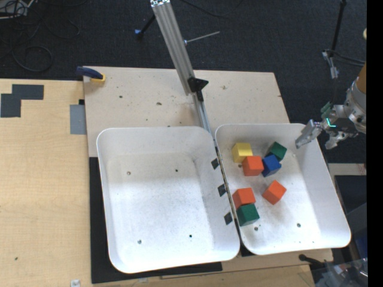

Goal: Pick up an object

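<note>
The tool (pixel 317 134), grip state unclear, hovers over the right bin's (pixel 326 181) far-right rim, 7 blocks (pixel 258 166) clustered left.

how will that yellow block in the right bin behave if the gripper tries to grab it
The yellow block looks like a rigid cube, so it should slide, not roll. It touches an orange block, which would likely shift too.

The scene is evenly and fairly brightly lit from above. Mild glare is seen on the left bin (pixel 119 154), whose floor is washed out. Soft, short shadows are cast beside the coloured blocks (pixel 258 171). The dark floor (pixel 269 28) is underexposed. Overall sharpness is modest, with slight softness throughout.
</note>
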Controlling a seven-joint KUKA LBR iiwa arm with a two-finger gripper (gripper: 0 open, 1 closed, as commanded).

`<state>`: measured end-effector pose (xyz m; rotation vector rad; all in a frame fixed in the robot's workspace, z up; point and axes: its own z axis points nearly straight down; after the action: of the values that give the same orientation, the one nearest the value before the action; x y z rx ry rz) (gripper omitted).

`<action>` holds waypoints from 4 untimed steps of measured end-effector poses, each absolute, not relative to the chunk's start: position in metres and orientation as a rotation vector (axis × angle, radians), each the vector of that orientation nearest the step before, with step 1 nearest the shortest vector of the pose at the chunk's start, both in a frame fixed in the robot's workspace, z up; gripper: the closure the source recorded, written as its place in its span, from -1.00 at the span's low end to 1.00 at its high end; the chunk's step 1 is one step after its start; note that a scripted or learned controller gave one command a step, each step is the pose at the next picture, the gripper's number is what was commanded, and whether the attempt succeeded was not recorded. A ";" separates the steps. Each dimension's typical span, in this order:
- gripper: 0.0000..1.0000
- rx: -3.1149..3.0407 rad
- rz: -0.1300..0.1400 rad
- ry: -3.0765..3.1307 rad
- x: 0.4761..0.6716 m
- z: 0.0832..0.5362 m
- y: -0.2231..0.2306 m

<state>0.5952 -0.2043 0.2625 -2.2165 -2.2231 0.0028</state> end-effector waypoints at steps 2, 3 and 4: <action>-1.00 -2.217 0.006 -2.215 0.585 0.159 -0.195; -1.00 -2.224 -0.004 -2.216 0.592 0.121 -0.194; 1.00 -2.231 -0.005 -2.215 0.592 0.134 -0.196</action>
<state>0.5921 -0.1960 0.1337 -2.2306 -2.2145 -0.0050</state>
